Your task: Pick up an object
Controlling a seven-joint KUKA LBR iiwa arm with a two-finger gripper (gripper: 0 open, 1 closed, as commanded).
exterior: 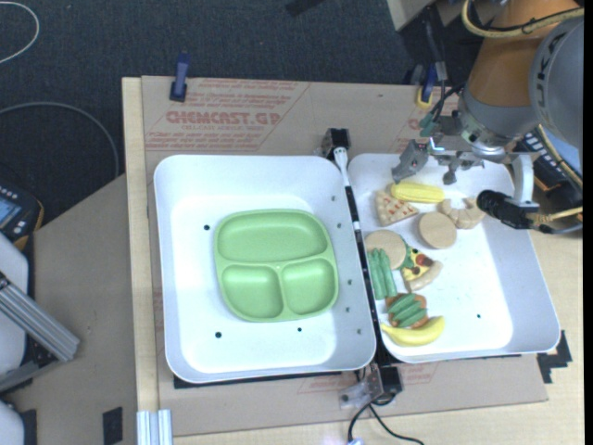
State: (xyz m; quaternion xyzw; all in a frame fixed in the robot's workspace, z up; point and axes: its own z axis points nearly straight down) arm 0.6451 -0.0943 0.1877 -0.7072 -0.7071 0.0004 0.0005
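Pincer [432, 162] over right bin [519, 332] — toy food.

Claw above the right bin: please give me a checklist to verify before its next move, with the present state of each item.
1. Claw is over the right bin: ok, near the far edge.
2. Claw carries nothing: ok, no item between the fingers.
3. Finger opening is wide enough: ok, fingers look spread.
4. A target lies close: ok, the corn cob is just below.
5. Target has free space around: not ok, the waffle wedge touches it.
6. Green tray in the left bin is out of the way: ok.
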